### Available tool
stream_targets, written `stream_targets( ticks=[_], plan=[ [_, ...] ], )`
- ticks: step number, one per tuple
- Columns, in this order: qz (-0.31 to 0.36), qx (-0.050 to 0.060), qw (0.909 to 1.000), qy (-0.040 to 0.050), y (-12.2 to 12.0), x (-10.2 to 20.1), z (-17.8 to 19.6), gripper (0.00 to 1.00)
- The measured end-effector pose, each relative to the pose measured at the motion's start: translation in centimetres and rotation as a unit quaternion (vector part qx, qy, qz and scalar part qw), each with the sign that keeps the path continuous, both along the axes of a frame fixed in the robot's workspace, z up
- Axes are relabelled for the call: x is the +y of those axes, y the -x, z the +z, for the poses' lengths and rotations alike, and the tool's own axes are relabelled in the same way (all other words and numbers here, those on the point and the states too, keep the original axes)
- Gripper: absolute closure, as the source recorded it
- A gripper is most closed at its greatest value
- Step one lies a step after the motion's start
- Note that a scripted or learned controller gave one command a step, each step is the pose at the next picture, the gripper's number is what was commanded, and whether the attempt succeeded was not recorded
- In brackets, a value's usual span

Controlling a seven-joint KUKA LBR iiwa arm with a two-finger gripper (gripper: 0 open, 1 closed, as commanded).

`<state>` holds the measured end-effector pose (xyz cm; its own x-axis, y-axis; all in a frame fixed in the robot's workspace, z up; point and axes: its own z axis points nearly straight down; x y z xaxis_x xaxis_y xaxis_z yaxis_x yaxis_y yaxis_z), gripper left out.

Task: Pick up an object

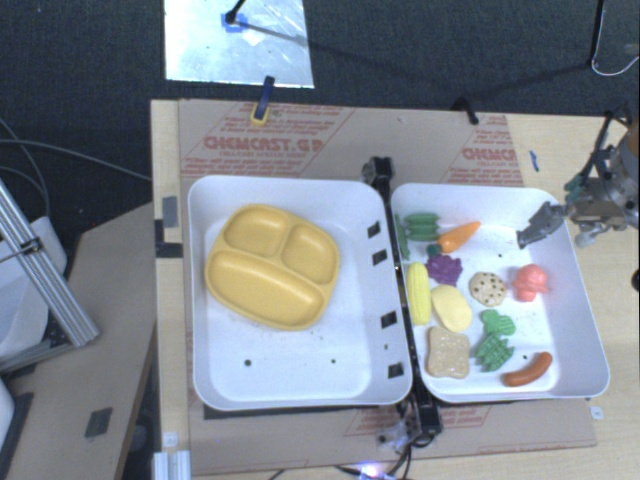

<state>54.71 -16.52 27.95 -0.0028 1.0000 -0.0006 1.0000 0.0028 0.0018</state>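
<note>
The nearest candidate I can see is the pink-red toy fruit (531, 281), sitting in the right-hand bin (580, 313) toward its right side, roughly mid-height in the frame. It is round, so it has no long axis to line up with. My gripper (540, 225) hangs above the upper right part of that bin, so the fruit lies just below it in the picture and a touch to the left of the wrist; that short offset down-frame is what the coming move turns on, as I judge it. I see a dark finger slanting toward lower left with nothing between the fingers; how wide they stand I cannot tell from here.

Going outward, the cookie (488, 288) lies just left of the fruit, and the orange carrot (459, 235) lies left of the gripper, its long axis tilted up to the right. Farther down are the green pieces (493, 340) and the sausage (527, 369). The yellow divided plate (271, 265) rests in the left bin (210, 368), well apart.
</note>
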Motion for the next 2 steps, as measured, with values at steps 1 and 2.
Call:
stream_targets(
  ticks=[1,2],
  plan=[
    [0.000,0.002,1.0000,-0.0003,-3.6,-1.6,-20.2,0.00],
    [-0.002,0.004,1.0000,-0.0021,5.8,2.5,-17.2,0.00]
  ],
)
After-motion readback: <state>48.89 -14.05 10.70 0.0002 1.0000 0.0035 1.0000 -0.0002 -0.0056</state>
